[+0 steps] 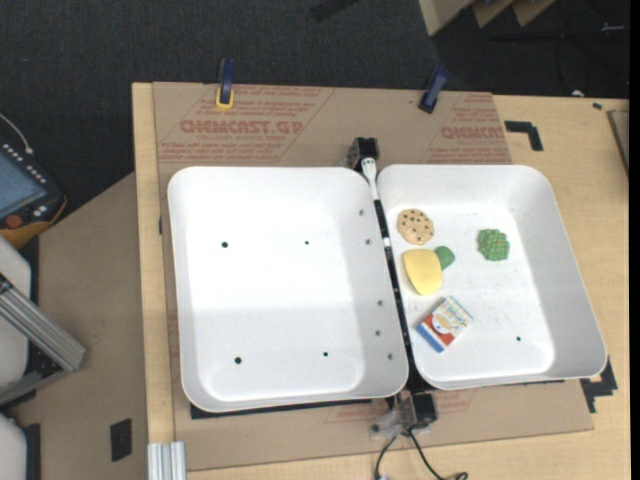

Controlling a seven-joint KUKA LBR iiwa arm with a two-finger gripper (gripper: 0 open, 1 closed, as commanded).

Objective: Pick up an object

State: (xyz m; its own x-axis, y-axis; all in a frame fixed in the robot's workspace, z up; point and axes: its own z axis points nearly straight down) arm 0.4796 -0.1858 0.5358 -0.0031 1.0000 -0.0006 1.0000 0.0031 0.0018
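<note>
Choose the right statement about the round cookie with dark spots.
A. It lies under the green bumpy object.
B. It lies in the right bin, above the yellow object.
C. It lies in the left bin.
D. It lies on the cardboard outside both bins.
B: the cookie sits in the right bin, just above the yellow object in the picture.

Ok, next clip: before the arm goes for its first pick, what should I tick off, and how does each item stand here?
1. Objects present in the right white bin: ok.
2. Green bumpy broccoli-like toy stands apart from the others: ok.
3. Round tan cookie with dark chips unobstructed from above: ok.
4. Yellow rounded piece free of neighbours: not ok, a small green piece touches it.
5. Small red, white and blue box lying clear of the bin wall: ok.
6. Gripper state: cannot tell.
</note>
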